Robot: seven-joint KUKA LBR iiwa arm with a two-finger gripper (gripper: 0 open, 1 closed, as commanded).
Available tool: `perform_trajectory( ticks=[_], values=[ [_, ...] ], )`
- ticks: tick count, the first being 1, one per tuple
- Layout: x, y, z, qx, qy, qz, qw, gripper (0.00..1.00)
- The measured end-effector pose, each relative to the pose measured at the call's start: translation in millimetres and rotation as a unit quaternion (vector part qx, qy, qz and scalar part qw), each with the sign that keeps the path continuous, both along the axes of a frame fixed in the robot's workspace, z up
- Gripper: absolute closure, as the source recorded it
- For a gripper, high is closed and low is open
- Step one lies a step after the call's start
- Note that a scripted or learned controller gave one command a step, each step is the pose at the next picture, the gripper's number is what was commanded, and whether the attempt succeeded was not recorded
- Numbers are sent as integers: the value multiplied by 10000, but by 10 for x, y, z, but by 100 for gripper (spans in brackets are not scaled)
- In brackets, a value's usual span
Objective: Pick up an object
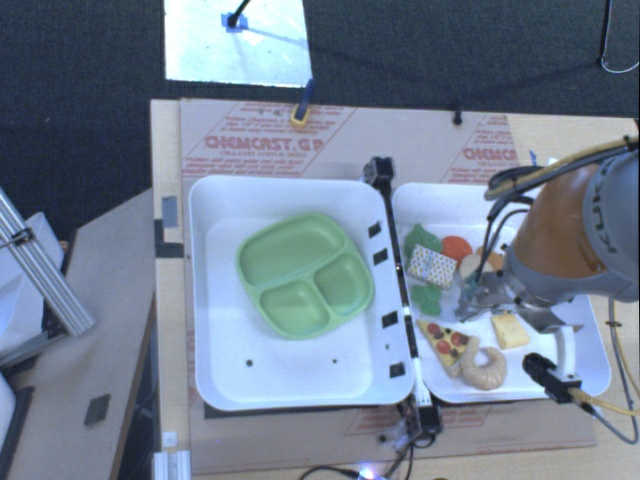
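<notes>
Over the right bin (600, 368), the claw (472, 303) hangs low among crowded toy food, nearest the patterned block (432, 265) and pizza slice (447, 340), presumably for a pick, its grip state unreadable.

Grey arm (610, 238), broad orange band above wrist, black cables looping along it, dark gripper (470, 303).

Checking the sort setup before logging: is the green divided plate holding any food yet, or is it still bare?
Bare. The green divided plate lies flat in the left bin, all three compartments showing plain green. The toy foods sit in the right bin.
</notes>
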State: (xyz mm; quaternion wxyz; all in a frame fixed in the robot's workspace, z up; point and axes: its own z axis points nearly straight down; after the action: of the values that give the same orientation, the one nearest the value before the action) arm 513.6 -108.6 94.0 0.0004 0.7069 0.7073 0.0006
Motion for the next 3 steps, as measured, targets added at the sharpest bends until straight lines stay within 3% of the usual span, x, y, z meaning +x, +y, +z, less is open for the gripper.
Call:
perform_trajectory(
  ticks=[3],
  values=[
    [79, -34, 1312, -7, -10, 22, 10000, 100]
  ],
)
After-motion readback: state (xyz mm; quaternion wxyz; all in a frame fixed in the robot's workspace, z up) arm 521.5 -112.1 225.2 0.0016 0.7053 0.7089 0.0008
